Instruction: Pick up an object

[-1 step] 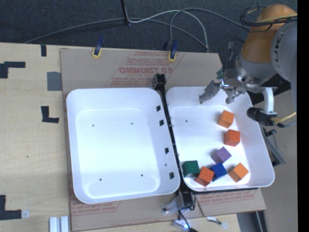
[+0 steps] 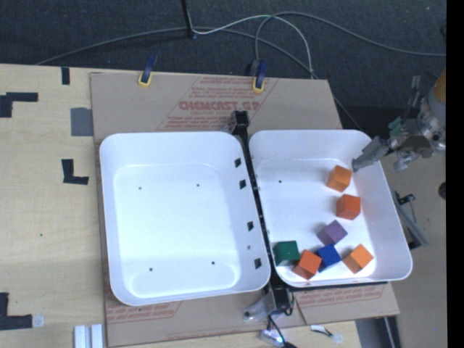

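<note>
Camera view is taken looking down on two shallow white bins side by side. The right bin (image 2: pixel 304 145) serves as the landmark. Seven small blocks are seen in it, all in its right and near parts: an orange block (image 2: pixel 338 177) nearest its far right rim, a second orange block (image 2: pixel 349 206) just nearer than that, a purple block (image 2: pixel 333 232), and along the near wall a green block (image 2: pixel 286 252), an orange-red block (image 2: pixel 307 263), a blue block (image 2: pixel 328 256) and a light orange block (image 2: pixel 357 258). The left bin (image 2: pixel 116 151) adjoins it.

The gripper (image 2: pixel 361 162) is seen at the far right rim of the right bin, close beside the first orange block. How far it stands open cannot be told, and no block is seen in its hold.

The step in hand is judged to be the approach. The next move is judged to call for centring over one block and a descent clear of the rim.
</note>
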`<state>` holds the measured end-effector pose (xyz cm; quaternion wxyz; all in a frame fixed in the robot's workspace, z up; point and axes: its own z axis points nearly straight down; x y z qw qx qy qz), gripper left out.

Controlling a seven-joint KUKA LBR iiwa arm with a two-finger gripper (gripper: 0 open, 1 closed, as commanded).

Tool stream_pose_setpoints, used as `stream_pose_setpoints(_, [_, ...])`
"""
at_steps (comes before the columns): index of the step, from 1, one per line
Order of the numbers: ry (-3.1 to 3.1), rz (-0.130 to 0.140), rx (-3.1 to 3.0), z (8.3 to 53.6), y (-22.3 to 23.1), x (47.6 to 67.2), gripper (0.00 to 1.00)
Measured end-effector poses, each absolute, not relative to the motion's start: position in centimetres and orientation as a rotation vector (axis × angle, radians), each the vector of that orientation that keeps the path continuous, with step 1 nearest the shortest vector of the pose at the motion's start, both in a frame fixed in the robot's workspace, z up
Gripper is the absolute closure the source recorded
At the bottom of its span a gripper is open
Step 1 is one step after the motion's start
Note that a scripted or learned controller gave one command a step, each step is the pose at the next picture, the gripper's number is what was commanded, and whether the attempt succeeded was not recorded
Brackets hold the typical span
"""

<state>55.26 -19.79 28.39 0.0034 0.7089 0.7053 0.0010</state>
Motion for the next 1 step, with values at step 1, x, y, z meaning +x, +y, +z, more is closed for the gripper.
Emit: stream_pose_setpoints(1, [2.225, -0.005, 2.224, 22.97, -21.67, 61.14, 0.00])
